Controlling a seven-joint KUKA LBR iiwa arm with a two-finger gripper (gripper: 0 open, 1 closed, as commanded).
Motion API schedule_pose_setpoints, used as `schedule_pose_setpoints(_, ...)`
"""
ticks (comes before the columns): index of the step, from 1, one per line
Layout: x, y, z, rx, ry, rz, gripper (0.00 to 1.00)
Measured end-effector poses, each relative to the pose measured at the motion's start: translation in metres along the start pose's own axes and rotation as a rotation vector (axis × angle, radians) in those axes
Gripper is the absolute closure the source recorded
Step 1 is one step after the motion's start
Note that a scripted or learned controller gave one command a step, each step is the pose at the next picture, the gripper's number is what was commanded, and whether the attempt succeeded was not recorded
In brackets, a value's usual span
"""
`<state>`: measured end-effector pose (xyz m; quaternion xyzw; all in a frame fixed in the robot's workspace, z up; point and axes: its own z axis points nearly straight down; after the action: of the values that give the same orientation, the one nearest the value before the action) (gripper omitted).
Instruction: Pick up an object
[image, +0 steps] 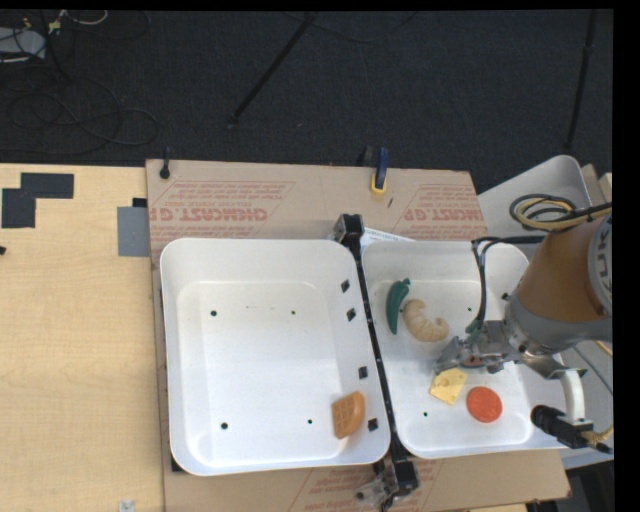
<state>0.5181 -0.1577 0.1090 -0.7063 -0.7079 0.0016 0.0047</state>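
Camera view looks down at a slant on two shallow white bins, and the black divider (365, 320) between them serves as the landmark. Right of the divider, in the right bin (500, 440), lie four small things: a dark green pepper-like piece (397, 302) just beside the divider, a pale tan curved croissant shape (427, 323) touching or nearly touching it on the far side, a yellow wedge (449, 385) further right and nearer the camera, and a round orange-red disc (485, 404) just beyond the wedge. Left of the divider, in the left bin (200, 300), an orange waffle-textured block (348, 413) sits near the front corner, close to the divider. The gripper (476, 352) hangs low over the right bin, above the yellow wedge and right of the croissant shape; whether it is released or clenched I cannot tell, and nothing is seen held. All of these look like moulded toy food: light, stiff, smooth and probably a little slippery, not fragile. The wedge seems the nearest candidate; its flat opposite faces should offer the surest hold, whereas the disc lies flat and low and the croissant shape is best taken across its thick middle.
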Motion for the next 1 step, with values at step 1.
schedule_pose_setpoints(1, 0.0229, 0.0564, 0.0226, -0.008, -0.003, -0.002, 0.00)
